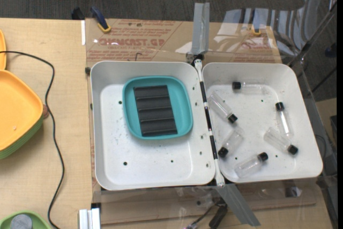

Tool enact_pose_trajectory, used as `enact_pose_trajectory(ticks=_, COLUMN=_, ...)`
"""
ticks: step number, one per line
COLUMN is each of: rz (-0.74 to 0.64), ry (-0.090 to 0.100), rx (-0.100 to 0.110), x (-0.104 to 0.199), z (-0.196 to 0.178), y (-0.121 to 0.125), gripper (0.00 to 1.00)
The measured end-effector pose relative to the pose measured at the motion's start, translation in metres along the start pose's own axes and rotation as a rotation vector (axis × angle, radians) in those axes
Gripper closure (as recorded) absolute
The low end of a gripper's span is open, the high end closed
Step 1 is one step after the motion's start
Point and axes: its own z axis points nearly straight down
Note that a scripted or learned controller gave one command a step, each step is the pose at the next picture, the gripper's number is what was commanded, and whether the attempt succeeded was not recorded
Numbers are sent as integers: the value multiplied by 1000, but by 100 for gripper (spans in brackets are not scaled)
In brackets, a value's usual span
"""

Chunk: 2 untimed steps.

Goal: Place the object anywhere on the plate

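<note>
- Camera view, left bin: a teal plate is lying in the upper middle of this bin, with a dark ribbed insert sitting across its centre. The ribs are likely offering an uneven landing spot, so a round thing set there may be rolling along a groove or off toward the plate's raised lip.
- Camera view, right bin: six clear vials with black caps are lying scattered here. One is resting near the top wall, one is lying just beside the divider, one is sitting toward the right, one below it, one low and left of centre, and one near the bottom wall.
- Camera view, risks (a judgement, not a thing seen): the vials are looking smooth, clear and cylindrical, so a pinch may be slipping or squeezing one away. The vial by the divider and the one by the bottom wall are leaving little room for a finger on the wall side. The two right-hand vials are lying near each other, so a descent may be nudging both.
- Camera view, tool: I cannot tell its state from this picture, and no vial is resting on the plate yet.
- Camera view, surface: yellow dishes and a black cable are lying well apart from both bins.
</note>
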Motion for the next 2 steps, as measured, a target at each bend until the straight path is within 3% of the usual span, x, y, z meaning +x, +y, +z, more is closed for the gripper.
enact_pose_trajectory(ticks=2, rz=219, ry=0, rx=-1, x=0, z=0, y=0, gripper=0)
